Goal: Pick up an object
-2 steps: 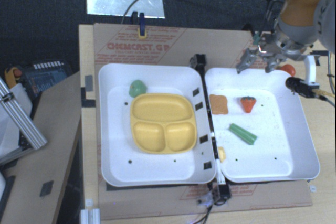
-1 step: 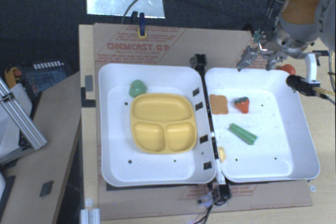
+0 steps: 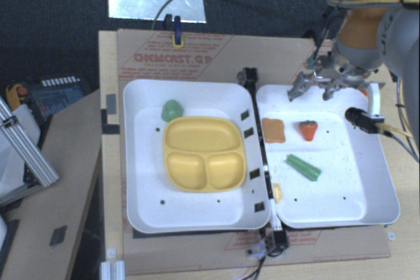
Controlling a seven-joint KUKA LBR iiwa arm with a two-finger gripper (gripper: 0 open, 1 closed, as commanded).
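**A:** Where did your gripper point(image 3: 315, 83) stand, and what lay under it?

**B:** It hung over the far edge of the right bin point(image 3: 367, 206), your arm point(image 3: 377, 16) reaching in from the right. The two fingers were spread apart with nothing between them. Nearest below lay a small strawberry point(image 3: 308, 130), and just left of it a flat orange slab point(image 3: 273, 130). A green stick point(image 3: 303, 167) lay nearer you, toward the bin's middle.

**A:** How should you have gone about the pick?

**B:** In my judgement the strawberry was the closest target: you needed to centre the open fingers over it, then descend straight.

**A:** Which way did it point?

**B:** Its green top faced far and its tip near, so its long axis ran far-to-near. The stick ran from far-left to near-right. The left bin point(image 3: 141, 206) held a yellow tray point(image 3: 200, 154) and a green lump point(image 3: 172, 109).
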